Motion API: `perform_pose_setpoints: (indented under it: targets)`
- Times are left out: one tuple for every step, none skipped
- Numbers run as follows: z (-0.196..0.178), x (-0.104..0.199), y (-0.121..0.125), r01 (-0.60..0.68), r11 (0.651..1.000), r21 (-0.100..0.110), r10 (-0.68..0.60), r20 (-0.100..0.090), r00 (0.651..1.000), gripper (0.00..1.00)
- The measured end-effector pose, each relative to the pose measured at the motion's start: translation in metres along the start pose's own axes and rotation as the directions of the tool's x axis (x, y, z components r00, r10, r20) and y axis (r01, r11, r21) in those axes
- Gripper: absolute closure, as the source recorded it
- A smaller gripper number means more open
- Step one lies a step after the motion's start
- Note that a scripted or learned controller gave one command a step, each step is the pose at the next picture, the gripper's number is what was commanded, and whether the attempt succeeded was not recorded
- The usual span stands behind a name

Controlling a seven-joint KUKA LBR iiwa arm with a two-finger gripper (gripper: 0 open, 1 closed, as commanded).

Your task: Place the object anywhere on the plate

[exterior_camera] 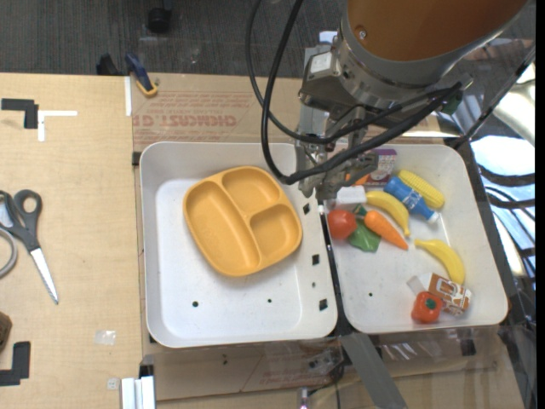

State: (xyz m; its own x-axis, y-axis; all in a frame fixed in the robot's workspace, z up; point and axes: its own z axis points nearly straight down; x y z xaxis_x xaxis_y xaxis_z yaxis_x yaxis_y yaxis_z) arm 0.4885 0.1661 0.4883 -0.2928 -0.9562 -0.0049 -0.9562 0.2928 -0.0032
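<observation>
The grey arm [409, 32] reaches in from the right and hangs steeply, its pincer [328, 181] low over the seam between the two white bins [162, 313]; whether it is spread or pressed together cannot be told. The yellow plate [243, 220] lies just left of it. A tomato [341, 223], carrot [385, 227] and bananas [387, 207] sit just right.

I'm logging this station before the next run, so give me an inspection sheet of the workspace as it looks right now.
Surface: two white bins, left bin and right bin, on a wooden bench.
Job's things: orange divided plate in the left bin, nothing on it.
Clutter: toy foods in the right bin, including tomato, carrot, bananas.
Gripper: gripper above the bins' divide.
Cables: black cables looping off the arm.
Surroundings: scissors at left.
</observation>
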Motion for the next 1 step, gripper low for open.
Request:
perform_pose_setpoints:
  targets:
    - [0.1233,-0.0539,0.0145,0.116,0.993,-0.004,-0.116,-0.002,0.993,1.0]
